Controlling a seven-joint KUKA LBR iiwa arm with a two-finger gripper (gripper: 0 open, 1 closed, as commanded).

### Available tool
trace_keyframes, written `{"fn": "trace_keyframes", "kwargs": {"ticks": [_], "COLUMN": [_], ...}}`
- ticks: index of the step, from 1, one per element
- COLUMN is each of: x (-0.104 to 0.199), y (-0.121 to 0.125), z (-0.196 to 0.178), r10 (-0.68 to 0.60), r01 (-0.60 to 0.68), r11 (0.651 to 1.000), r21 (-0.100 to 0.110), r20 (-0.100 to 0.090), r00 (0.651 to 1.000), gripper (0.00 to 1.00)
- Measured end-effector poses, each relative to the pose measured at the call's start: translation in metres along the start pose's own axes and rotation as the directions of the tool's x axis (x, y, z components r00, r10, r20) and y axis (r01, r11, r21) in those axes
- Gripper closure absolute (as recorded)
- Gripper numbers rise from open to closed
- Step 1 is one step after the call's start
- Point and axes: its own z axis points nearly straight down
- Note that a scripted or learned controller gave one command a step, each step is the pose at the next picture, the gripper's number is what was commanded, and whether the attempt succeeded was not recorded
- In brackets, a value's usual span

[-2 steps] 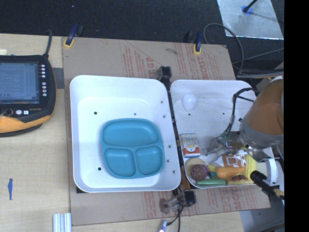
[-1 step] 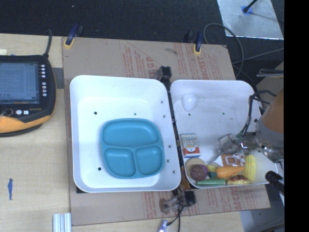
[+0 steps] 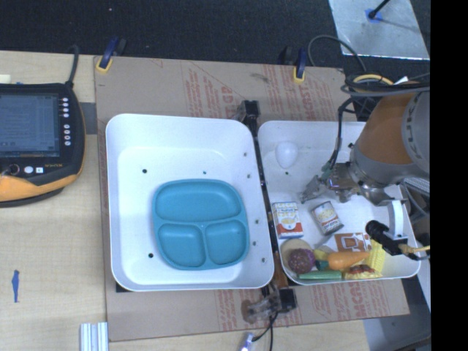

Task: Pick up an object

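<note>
Objects for picking lie in the right bin, most of them crowded along its near edge. A small carton with a red base lies by the bin's left wall, and just right of it sits a little can, tilted. Nearer the camera, a dark purple round item rests beside an orange carrot-like piece, a green stick and a yellow piece, all packed close or touching. A white egg-shaped item sits apart at the far left of this bin.

The gripper hangs over the middle of the right bin, just beyond the can, at the end of the grey arm with its orange band reaching in from the right. Its metal parts are small and blurred, so how wide it stands cannot be told; nothing can be seen in its hold.

The left bin holds a blue divided plate with three compartments, lying flat near its centre. Left of the bins, a teach pendant with a dark screen rests on the bench.
</note>
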Motion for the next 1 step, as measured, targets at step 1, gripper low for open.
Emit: {"fn": "trace_keyframes", "kwargs": {"ticks": [1], "x": [-0.0011], "y": [-0.0003], "z": [-0.0101], "r10": [-0.001], "r01": [0.001], "r11": [1.0], "r21": [0.002], "r20": [0.0], "r00": [1.0], "gripper": [1.0]}}
